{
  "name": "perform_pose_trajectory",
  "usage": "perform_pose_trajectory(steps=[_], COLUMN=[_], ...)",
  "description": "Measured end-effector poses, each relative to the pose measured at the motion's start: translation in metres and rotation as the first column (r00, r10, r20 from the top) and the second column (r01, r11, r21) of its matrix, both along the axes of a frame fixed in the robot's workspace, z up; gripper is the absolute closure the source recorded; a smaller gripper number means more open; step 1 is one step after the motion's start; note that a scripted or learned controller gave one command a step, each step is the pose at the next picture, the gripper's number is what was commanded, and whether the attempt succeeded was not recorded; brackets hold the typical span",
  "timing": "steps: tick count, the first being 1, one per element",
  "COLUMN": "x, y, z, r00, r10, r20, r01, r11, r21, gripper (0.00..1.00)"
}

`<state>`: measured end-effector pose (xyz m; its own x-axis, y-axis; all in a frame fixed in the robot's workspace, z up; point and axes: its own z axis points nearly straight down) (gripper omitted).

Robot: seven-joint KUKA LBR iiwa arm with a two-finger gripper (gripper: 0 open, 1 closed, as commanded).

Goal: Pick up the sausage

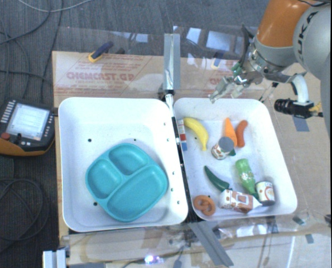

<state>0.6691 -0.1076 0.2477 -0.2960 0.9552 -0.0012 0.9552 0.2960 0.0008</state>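
The sausage is a short reddish-orange link in the back of the right bin, lying just right of an orange carrot. My gripper hangs over the back rim of that bin, up and to the left of the sausage and apart from it. Its fingers are spread, and I see nothing between them. The arm with its orange band comes in from the upper right.
The right bin also holds a banana, a small can, a green pepper, a green bottle, another can, a toy vehicle and a pretzel. A teal divided plate lies in the left bin.
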Motion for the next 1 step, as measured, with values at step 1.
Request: perform_pose_trajectory(steps=[1], x=[-0.0002], y=[-0.0005], z=[-0.0001], r00=[1.0], r10=[-0.001], r20=[-0.001], r01=[0.001], r11=[1.0], r21=[-0.001], gripper=[0.0])
